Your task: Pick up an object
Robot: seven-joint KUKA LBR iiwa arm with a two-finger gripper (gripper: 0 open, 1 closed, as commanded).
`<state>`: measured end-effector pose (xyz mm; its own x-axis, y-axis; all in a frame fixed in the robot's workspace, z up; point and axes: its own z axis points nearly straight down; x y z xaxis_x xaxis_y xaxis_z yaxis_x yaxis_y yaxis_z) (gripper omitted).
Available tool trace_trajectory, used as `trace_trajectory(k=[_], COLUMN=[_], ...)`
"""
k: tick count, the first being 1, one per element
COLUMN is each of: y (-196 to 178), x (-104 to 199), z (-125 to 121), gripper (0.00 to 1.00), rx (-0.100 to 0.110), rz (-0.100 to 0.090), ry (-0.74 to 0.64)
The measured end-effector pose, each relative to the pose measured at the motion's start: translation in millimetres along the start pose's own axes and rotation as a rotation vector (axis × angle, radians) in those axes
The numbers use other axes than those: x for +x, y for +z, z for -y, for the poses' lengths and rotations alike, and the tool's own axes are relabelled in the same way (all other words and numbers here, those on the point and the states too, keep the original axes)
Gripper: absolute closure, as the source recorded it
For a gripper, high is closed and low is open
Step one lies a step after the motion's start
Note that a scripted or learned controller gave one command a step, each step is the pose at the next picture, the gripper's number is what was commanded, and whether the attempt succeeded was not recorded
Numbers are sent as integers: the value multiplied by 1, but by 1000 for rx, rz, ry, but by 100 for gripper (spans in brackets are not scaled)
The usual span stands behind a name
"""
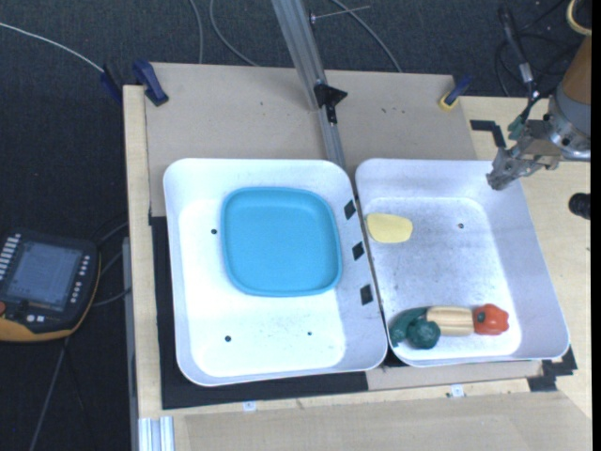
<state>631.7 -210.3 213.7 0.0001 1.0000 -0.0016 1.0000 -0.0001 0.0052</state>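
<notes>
From above, the bench (244, 111) carries two shallow white bins side by side. The left bin (192, 280) holds a blue square plate (280, 241), lying flat in the upper middle of the bin.

The right bin (531, 252) holds the smaller things. A yellow, rounded piece (389, 228) lies near the bin's upper left corner, just beside the divide between the two bins. Along the bin's near edge three things lie in a row: a dark green lump (416, 331) on the left, a tan wooden piece (451, 320) in the middle, and a red piece (490, 319) on the right. The green lump touches the tan piece, and the tan piece touches the red one. The yellow piece is well apart from this row.

The arm comes in from the right edge, and its gripper (502, 175) hangs over the upper right corner of the right bin, at the rim. It is small and partly blurred here, so whether it stands wide or narrow cannot be told; nothing shows between its tips. It is well apart from the yellow piece and from the row of three.

A metal pole (299, 36) slants down from the top to the gap between the bins. A handheld controller (42, 280) lies on the dark floor at the left, and cables loop across the floor above the bench.
</notes>
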Motion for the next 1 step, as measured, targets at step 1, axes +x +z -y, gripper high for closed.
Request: trace_trajectory(k=[1], y=[-43], x=[3], z=[-2], gripper=[100], rx=[0], rz=[0], ry=[-1])
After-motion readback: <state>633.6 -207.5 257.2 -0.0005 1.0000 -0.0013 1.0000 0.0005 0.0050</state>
